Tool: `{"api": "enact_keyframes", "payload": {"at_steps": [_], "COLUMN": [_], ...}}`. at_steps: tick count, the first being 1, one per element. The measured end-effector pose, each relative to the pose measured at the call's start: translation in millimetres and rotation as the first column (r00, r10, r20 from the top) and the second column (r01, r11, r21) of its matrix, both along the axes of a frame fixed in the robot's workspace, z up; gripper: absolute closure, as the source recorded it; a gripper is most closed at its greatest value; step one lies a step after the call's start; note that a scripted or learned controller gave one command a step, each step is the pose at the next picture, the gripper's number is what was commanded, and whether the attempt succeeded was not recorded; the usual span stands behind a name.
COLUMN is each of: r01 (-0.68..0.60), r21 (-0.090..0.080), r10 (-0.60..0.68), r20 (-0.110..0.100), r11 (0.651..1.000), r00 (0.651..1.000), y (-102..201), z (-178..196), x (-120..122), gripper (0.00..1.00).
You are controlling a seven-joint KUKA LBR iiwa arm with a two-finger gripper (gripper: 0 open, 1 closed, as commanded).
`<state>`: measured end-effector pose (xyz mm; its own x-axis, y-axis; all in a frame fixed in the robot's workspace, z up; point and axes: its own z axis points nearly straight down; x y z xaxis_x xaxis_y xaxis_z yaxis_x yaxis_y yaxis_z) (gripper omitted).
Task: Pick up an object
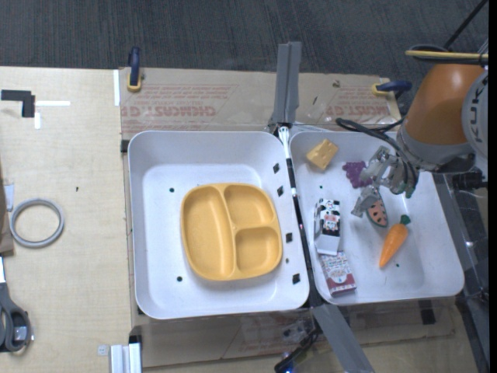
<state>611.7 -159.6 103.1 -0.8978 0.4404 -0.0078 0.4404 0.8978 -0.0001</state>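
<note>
Over the right bin [435,282] we see the arm [439,115] reaching in from the right, its orange band above the wrist, with the gripper [371,200] low among the toys. Whether the jaws are open or closed we cannot tell; they sit just beside a watermelon slice [378,214] and a purple grape bunch [354,172], and nothing shows clearly between them. An orange carrot [393,243] lies tilted just below the slice (green top toward the gripper). A yellow cheese wedge [321,154] rests near the bin's upper left corner. Along the left wall lie 2 small cartons: a cow-print milk box [329,224] and, below it, a red-and-white packet [338,274]. The left bin [147,231] holds a yellow divided plate [231,231] with 3 compartments. Out on the counter [70,154], well apart from both bins, lies a grey tape ring [35,222].
</note>
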Motion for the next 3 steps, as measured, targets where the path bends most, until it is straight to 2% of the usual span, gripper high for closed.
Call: {"api": "enact_keyframes", "payload": {"at_steps": [1,2,3], "r01": [0.179,0.41,0.699], "r21": [0.003,0.003,0.003], "r10": [-0.179,-0.41,-0.699], "r20": [-0.006,-0.004,-0.004], "r11": [0.984,0.912,0.715], "r00": [0.984,0.912,0.715], "y": [1,7,42], "z": [-11,-11,-11], "x": [-50,-24,41], "gripper": [0.0,0.0,0.0]}}
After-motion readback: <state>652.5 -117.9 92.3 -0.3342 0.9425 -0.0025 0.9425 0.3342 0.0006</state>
